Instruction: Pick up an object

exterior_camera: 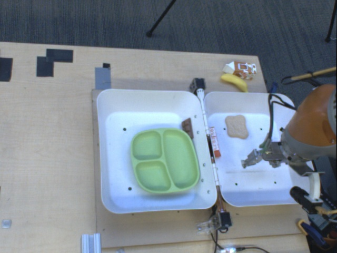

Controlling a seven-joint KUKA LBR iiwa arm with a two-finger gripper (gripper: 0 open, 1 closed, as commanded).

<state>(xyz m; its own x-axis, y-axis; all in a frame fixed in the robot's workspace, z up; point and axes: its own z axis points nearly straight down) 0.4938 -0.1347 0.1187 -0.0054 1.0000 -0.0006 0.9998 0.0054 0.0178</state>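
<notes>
1. Two white bins sit side by side on a tan bench (47, 141). The left bin (113, 141) is in the middle of the frame and the right bin (274, 191) is toward the right.
2. A green plate (164, 160) with three sections lies in the left bin. It fills most of the floor there.
3. A small brown thing (187, 125) lies just beside the plate's upper right corner, near the wall between the bins.
4. A tan, bread-like slice (237, 126) lies flat in the upper part of the right bin.
5. A thin red and white stick (213, 143) lies along the left edge of the right bin.
6. The arm (316, 128) comes in from the right side of the frame. Its gripper (251, 159) is over the middle of the right bin, below the slice and apart from it.
7. I cannot tell how the gripper is set; nothing can be seen held in it.
8. A yellow banana (234, 81) and a small packet (242, 67) lie on the bench above the right bin.
</notes>
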